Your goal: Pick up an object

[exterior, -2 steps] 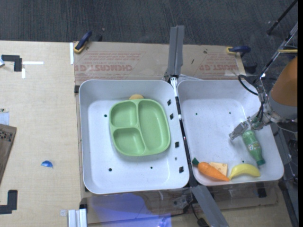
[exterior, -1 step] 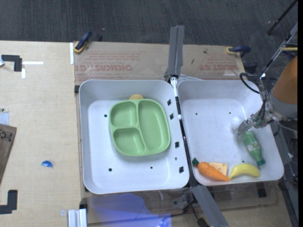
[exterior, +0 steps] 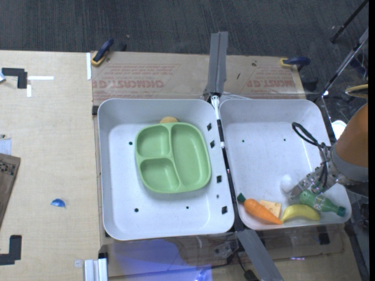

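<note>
In the right bin (exterior: pixel 263 130) several toy foods lie along the near wall: an orange carrot (exterior: pixel 261 211), a yellow cheese wedge (exterior: pixel 272 206), a yellow banana (exterior: pixel 301 213), a green bottle (exterior: pixel 321 203) and a small white ball (exterior: pixel 286 183). My gripper (exterior: pixel 312 184) comes in from the right edge and sits low over the near right corner, just above the green bottle and beside the white ball. The orange band of the arm (exterior: pixel 358 142) shows above it. Nothing can be seen between the fingers.
The left bin (exterior: pixel 117 174) holds a green three-part plate (exterior: pixel 173 156) with a small yellow object (exterior: pixel 169 120) peeking out behind it. A black cable loop (exterior: pixel 306 134) lies on the right bin's far right side. A divider rail (exterior: pixel 220 157) separates the bins.
</note>
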`<act>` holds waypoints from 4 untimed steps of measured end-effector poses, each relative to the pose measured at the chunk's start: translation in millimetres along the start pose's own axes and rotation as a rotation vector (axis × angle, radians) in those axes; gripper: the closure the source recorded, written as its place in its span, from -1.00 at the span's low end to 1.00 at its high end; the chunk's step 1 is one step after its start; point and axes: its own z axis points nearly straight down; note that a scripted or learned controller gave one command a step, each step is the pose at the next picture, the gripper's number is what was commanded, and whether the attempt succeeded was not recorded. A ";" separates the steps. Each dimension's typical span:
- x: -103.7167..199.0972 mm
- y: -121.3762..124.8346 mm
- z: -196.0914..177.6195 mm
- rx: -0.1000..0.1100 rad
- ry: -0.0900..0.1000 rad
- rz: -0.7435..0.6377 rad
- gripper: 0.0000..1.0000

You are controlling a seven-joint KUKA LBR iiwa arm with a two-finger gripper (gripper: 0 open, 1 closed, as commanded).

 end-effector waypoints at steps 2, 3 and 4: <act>-15.0 20.4 -159.1 -0.001 -0.004 0.120 1.00; -39.3 12.9 -182.1 -0.001 -0.004 -0.015 1.00; -46.1 60.0 -176.1 0.001 -0.003 0.537 1.00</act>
